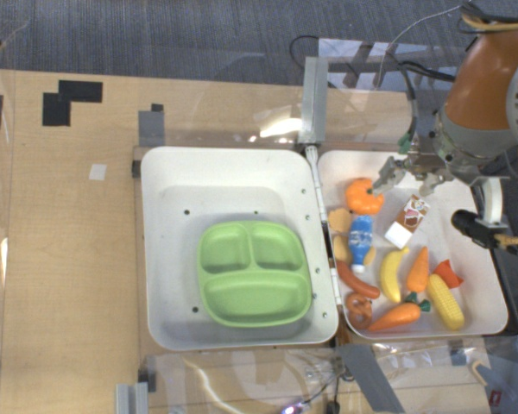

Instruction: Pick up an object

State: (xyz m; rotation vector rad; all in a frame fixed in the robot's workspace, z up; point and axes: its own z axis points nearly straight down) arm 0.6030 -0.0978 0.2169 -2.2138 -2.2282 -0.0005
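Gripper (408,175) sits over the right bin (499,317), upper half, jaws spread wide with nothing between them, one finger tip just at 2 o'clock of the orange pumpkin-like toy (362,196). That toy is the nearest candidate: at about 10 o'clock in the right bin, close to the divider wall. Looks like hollow plastic play food, so light and stiff, but rounded and likely slick; pinch across its widest middle, not the top. Just below it at 6 o'clock is a blue-and-white bottle (360,234), lying roughly along the bin's length, touching or nearly so, can't tell from this angle. A small carton (408,221) lies at 4 o'clock of the gripper, flat-sided, easier grip. Banana (390,276), carrots (395,316) and corn cob (445,300) crowd the lower half. Left bin (160,317) carries a green divided plate (254,272).
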